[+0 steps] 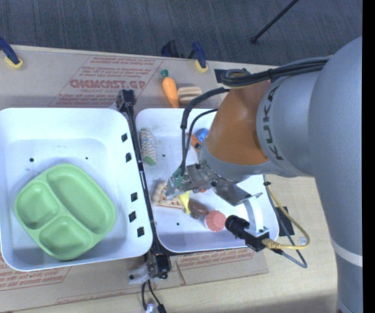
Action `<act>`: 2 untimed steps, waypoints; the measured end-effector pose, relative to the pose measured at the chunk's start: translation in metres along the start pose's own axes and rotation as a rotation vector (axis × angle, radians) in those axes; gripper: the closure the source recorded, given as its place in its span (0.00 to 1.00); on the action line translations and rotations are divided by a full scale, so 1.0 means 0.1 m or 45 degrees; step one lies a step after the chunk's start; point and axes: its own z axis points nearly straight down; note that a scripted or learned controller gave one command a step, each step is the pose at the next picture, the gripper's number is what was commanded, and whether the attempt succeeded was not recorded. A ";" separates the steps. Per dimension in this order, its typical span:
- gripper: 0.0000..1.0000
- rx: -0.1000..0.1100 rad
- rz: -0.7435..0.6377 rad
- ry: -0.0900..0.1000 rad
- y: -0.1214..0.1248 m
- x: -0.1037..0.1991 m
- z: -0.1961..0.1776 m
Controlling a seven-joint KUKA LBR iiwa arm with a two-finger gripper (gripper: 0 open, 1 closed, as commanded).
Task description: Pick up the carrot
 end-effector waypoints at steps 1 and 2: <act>1.00 -0.006 -0.199 -0.005 -0.02 0.42 -1.31; 1.00 -0.003 -0.316 -0.004 -0.08 -0.42 -0.75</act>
